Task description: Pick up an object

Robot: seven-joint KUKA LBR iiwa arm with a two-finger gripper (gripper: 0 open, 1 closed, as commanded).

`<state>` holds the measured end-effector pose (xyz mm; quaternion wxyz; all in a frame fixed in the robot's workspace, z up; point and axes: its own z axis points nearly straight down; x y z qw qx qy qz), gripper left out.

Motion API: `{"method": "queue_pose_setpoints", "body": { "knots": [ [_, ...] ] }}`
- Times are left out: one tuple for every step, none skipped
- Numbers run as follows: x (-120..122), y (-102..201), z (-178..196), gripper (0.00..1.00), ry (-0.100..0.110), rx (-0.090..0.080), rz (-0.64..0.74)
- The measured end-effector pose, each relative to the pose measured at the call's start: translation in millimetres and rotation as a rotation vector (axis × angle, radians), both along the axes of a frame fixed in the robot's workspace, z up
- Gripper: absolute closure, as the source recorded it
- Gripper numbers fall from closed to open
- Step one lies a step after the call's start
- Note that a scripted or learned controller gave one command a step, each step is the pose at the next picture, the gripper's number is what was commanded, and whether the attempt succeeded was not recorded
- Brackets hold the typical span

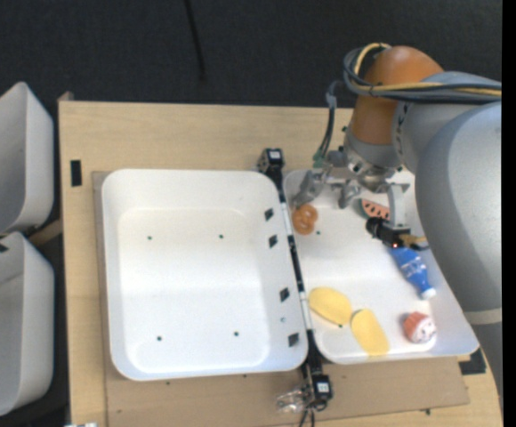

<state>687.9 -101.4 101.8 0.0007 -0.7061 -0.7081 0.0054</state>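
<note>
Apparently nothing is picked yet: the gripper [326, 191] hangs, jaws apart, just above the orange ball [304, 219] in the right bin [365, 278].

Bright, even light falls from overhead onto the shallow white plastic bin on the left [187, 274], and its floor is washed nearly featureless, with only faint grey shading along its inner walls. Around that bin the pale wooden bench top [169, 132] is evenly lit, while the floor beyond the bench drops off to near black. To the bin's right, the grey robot arm with its orange band [400, 69] casts a soft shadow beneath its wrist. The whole picture is slightly soft and grainy; small items right of the bin blur at their edges.
</note>
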Motion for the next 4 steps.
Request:
{"method": "queue_pose_setpoints", "body": {
  "knots": [
    [-43.5,-81.2,0.2,0.00,-0.009,0.003,-0.009],
    [-8.3,-23.9,0.1,0.00,-0.013,0.006,0.002],
    [-105.3,1.0,-1.1,0.00,-0.001,0.008,-0.005],
    [-141.0,-27.5,-1.0,0.00,-0.006,0.005,-0.006]
  ]
}}
